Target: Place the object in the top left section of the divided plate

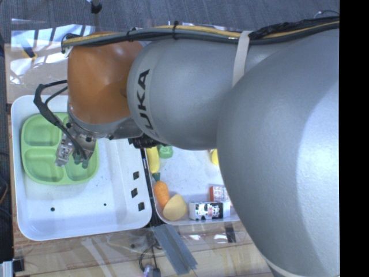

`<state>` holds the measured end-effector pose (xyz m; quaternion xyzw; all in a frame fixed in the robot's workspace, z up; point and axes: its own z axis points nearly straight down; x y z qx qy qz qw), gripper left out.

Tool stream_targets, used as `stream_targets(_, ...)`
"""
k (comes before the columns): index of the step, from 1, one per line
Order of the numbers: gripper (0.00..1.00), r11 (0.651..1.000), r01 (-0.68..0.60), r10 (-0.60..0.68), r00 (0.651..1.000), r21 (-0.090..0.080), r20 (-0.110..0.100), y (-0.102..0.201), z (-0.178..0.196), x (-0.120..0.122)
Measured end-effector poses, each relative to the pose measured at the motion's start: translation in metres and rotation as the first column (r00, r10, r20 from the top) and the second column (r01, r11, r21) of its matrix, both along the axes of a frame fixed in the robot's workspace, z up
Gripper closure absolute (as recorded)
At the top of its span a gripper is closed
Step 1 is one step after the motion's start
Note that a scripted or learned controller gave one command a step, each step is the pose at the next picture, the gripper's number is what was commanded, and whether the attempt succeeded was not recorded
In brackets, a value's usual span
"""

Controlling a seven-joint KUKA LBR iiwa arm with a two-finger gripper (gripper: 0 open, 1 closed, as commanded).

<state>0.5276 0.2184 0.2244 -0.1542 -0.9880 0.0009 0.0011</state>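
**Arm stretched left, gripper low**

The grey arm [242, 97] spans the frame from the right, its orange band [101, 79] above the wrist. The gripper [68, 154] points downward; its fingers look slightly parted, though blurred.
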Motion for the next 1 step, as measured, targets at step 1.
stream_targets(1, 1.00, 0.954, 0.300, -0.300, 0.954, 0.001, 0.004, -0.0299, 0.0289, 0.0004)
